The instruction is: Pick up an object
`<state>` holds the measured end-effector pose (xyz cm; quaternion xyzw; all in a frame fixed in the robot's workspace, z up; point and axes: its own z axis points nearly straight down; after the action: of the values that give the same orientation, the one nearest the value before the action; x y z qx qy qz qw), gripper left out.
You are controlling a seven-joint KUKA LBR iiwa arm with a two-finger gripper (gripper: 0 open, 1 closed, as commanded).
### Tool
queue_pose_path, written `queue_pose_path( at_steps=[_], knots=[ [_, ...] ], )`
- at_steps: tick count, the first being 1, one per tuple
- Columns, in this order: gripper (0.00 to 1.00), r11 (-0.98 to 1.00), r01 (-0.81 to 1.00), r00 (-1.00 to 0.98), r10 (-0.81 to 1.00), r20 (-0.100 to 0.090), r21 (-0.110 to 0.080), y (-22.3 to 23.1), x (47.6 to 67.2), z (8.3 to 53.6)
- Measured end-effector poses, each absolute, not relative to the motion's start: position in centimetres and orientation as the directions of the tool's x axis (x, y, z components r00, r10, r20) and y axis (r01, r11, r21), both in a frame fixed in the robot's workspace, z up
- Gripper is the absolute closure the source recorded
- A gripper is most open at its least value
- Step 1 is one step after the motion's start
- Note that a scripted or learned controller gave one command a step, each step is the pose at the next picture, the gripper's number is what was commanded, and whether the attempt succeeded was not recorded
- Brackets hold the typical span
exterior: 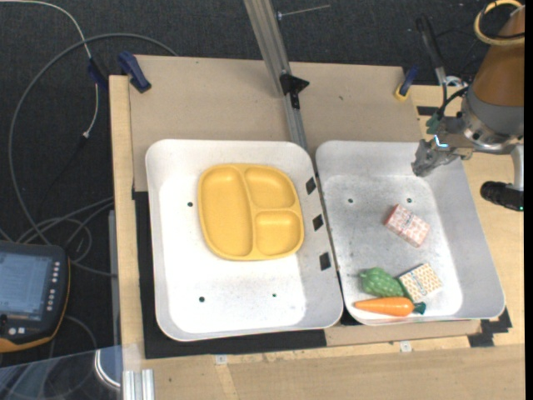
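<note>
In the right bin (466, 223) lie a pink patterned block (406, 225), a green leafy toy (381, 282), a small checkered box (421, 282) and an orange carrot (385, 307) along the front wall. My gripper (426, 161) hangs over the bin's back right part, above and behind the pink block, apart from every object. Nothing sits between its fingers as far as the view shows.
A yellow three-compartment plate (250, 210) rests in the left bin (175, 248). A metal pole (271, 32) rises between the bins at the back. Blue clamps (133, 72) hold the bench corners. A tablet (29, 286) and cables lie to the left.
</note>
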<state>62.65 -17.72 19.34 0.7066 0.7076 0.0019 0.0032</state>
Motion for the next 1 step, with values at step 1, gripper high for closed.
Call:
queue_pose_path(
  at_steps=[1],
  knots=[
    [1.00,0.002,1.000,-0.002,1.000,-0.001,0.006,-17.70,62.79,22.99]
  ],
)
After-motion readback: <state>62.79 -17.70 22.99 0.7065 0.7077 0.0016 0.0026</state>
